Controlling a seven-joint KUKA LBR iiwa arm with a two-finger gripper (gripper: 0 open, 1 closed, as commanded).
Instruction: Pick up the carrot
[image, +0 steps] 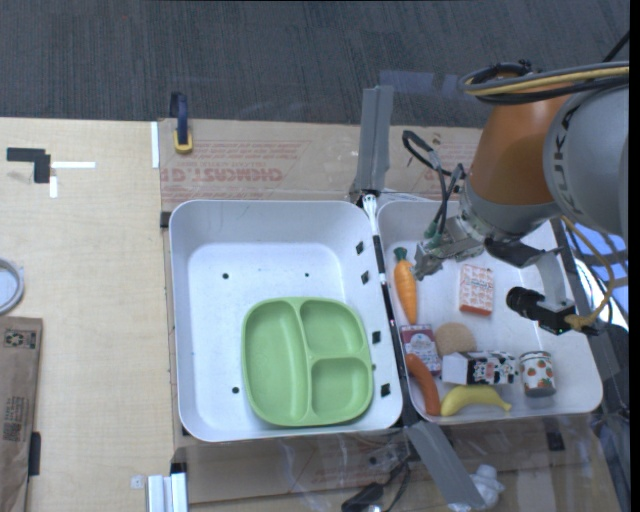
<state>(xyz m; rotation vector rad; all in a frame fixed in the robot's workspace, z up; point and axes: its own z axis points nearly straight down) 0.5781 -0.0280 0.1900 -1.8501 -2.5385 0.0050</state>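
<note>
Right bin (585, 400) on the bench: I see the claw (428, 258) just beside the carrot (405, 285); its grip, I cannot tell.

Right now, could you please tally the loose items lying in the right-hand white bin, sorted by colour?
Orange: 2, the upright plastic carrot and a redder carrot-like piece.
Yellow: 1, the plastic banana.
Tan: 1, a round bread-like piece.
Printed packaging: 4, a white-and-orange box, a red-labelled packet, a black-and-white carton, a small can.
Total: 8
</note>
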